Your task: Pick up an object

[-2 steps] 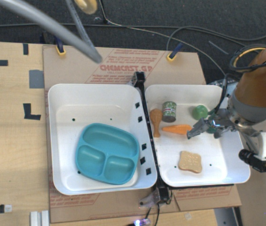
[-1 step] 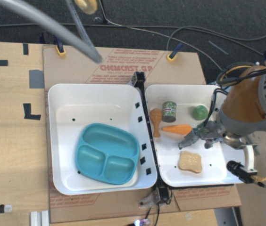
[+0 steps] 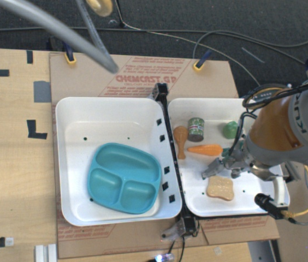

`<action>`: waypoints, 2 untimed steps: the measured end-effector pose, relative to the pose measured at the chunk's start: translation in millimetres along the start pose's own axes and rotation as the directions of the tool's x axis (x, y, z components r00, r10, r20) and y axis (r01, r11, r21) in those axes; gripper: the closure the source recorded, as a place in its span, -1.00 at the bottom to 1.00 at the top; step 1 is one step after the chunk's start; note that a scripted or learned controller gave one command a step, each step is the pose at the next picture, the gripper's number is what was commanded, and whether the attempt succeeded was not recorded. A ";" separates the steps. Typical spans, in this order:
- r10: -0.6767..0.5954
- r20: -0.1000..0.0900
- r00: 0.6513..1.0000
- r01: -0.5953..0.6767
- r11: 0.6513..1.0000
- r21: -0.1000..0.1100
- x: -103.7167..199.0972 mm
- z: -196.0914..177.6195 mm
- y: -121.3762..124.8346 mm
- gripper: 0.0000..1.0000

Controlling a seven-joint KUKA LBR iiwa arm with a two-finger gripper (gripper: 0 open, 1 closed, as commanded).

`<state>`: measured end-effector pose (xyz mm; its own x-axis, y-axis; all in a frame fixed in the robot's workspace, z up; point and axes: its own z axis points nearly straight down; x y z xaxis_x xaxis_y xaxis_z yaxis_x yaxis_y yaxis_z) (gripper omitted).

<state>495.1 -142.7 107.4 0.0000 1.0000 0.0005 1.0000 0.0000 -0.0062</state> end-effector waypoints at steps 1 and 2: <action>-0.001 -0.001 1.000 0.001 1.000 -0.003 1.2 -11.8 0.9 1.00; -0.002 0.001 1.000 0.002 1.000 -0.009 10.4 -68.7 -2.4 1.00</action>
<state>493.2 -132.3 176.1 -0.0023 1.0000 -0.0003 1.0000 0.0023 0.0033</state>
